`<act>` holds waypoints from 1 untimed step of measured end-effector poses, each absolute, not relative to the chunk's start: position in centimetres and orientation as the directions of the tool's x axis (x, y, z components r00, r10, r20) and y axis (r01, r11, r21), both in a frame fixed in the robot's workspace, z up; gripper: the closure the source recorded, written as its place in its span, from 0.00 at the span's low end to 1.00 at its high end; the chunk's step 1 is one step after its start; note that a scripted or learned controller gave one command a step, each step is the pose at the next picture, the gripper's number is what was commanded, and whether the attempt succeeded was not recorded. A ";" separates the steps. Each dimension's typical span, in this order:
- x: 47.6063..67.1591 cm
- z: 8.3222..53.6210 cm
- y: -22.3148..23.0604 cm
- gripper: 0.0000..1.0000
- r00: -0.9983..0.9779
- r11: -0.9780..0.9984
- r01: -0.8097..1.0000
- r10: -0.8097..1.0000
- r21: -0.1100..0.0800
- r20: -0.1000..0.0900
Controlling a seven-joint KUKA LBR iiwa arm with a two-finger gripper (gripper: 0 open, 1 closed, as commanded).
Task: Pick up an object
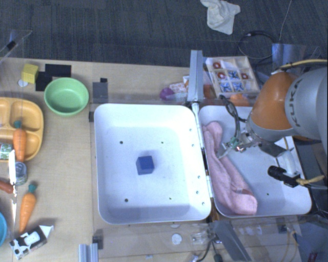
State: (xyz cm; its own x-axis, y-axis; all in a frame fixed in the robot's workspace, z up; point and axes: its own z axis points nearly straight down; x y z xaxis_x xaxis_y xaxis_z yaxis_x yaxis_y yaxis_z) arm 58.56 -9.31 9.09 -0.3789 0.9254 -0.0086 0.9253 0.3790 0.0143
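Well, the gripper (229, 148) sits low in the right bin (287, 204), at the pink cloth (228, 176) lying along its left wall; I cannot tell what it has hold of. It should pinch a raised fold firmly before lifting straight up.

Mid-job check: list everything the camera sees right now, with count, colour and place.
bins: 2, white, side by side
block: 1, blue, left bin
cloth: 1, pink, right bin's left side
bowl: 1, green, bench, far left
tray: 1, yellow, left edge
toy carrots: 2, orange, left edge
rag: 1, white, floor
arm: 1, grey and orange, right
pincer: 1, over the cloth
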 end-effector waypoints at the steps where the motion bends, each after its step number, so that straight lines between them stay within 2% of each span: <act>1: 49.3 9.1 -10.9 0.00 -0.357 0.357 0.934 0.934 0.017 -0.010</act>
State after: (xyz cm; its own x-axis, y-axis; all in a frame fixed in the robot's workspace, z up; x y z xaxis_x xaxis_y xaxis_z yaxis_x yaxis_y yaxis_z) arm 49.29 -10.88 9.15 -0.3565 0.9342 -0.0096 0.9341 0.3566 0.0166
